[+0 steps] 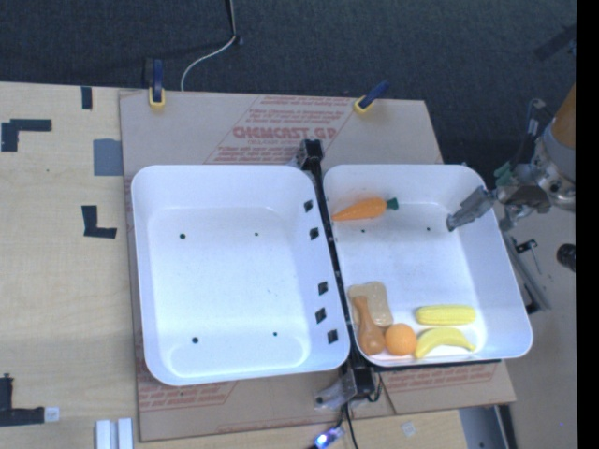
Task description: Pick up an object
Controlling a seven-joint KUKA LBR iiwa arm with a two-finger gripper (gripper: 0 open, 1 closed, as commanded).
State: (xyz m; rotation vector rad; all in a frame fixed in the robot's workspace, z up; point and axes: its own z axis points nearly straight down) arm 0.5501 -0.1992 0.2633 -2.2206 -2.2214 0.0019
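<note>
Hovering over the right bin's (487, 251) far right corner, the hand (465, 215) grips nothing; whether it is released or clenched I cannot tell. A carrot (361, 210) lies at the far left of that bin, well apart from it. Near the front edge sit bread (372, 299), an orange (401, 340) and two bananas (445, 329) (side by side).

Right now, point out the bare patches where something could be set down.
The left bin has a wholly bare floor. In the right bin, the middle is free, between the carrot and the cluster along the near wall: bread, orange, bananas.
</note>
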